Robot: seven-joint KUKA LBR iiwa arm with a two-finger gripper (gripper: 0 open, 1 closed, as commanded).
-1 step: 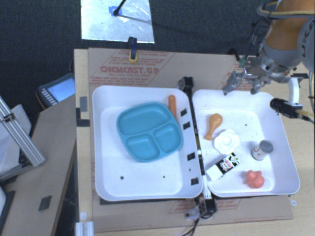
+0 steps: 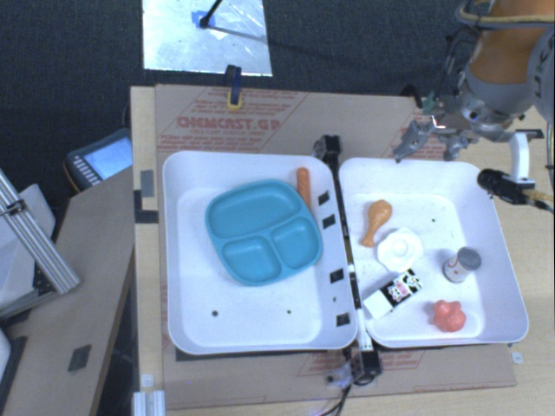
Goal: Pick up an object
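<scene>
Cardboard bench (image 2: 260, 120) bears two white bins (image 2: 186, 319) over dark carpet (image 2: 69, 50); claw (image 2: 431, 142) spread open, grasping nothing.

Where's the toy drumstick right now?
The drumstick lies in the right bin, upper left area, just above the fried egg.

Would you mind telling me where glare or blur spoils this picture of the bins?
Camera view: the foil sheet beyond the bench glares nearly white; the white bins look evenly lit with soft shadows; the gripper is somewhat blurred; the blue plate and toy drumstick are fairly sharp.
</scene>
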